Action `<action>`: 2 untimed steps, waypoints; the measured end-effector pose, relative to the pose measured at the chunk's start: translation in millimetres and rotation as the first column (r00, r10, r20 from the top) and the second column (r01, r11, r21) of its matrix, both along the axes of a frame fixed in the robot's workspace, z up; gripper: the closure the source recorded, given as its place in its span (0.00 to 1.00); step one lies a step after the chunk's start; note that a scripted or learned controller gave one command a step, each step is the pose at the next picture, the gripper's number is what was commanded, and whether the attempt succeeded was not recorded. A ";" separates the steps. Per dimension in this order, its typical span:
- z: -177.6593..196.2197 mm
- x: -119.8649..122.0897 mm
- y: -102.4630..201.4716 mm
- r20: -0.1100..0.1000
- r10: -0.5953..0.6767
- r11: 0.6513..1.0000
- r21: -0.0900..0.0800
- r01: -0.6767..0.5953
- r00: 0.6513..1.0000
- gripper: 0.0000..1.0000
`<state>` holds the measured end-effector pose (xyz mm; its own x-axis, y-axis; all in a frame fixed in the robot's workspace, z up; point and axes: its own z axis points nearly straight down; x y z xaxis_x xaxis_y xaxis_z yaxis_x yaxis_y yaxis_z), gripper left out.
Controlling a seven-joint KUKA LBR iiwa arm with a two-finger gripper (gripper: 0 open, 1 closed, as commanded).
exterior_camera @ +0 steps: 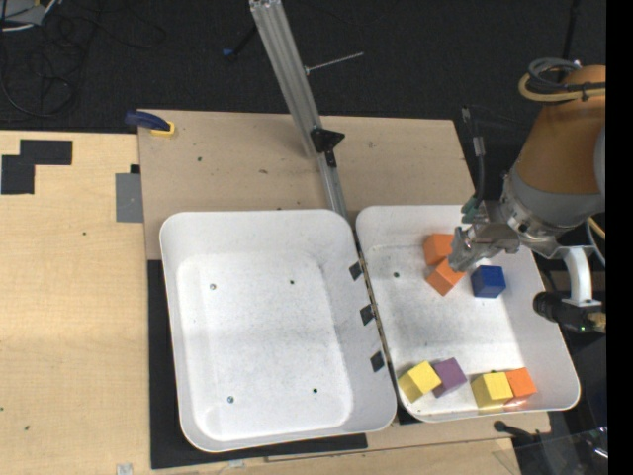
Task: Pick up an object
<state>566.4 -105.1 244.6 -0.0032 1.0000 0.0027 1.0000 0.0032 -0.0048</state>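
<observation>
We see a light wooden bench (pixel 247 161) carrying two shallow white bins side by side, with a dark floor strewn with cables behind it. A slanted aluminium rail (pixel 297 92) runs down toward the gap between the bins, and a small blue-and-yellow clamp (pixel 150 122) sits at the bench's far left corner. We read no brand, label or writing anywhere. The left bin (pixel 257 330) shows a bare speckled floor with wide open room. The right bin (pixel 396 255) holds the blocks: two orange blocks (pixel 440 263) near its far middle, a blue block (pixel 488 281) just beside them, and along the near rim a yellow block (pixel 420 378) touching a purple block (pixel 449 373), then a second yellow block (pixel 492 389) touching an orange one (pixel 519 383). The tool (pixel 467 260) hangs low over the right bin, between the orange pair and the blue block; whether it is spread or pressed together we cannot tell. The middle of the right bin's floor lies open.
</observation>
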 end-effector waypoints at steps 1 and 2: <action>-14.0 -7.0 53.8 0.000 0.001 1.000 0.000 -0.001 1.000 1.00; -4.6 -14.2 108.2 0.001 0.002 1.000 0.000 -0.002 1.000 1.00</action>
<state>552.1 3.0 240.1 -0.0048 1.0000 0.0028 1.0000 0.0049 -0.0038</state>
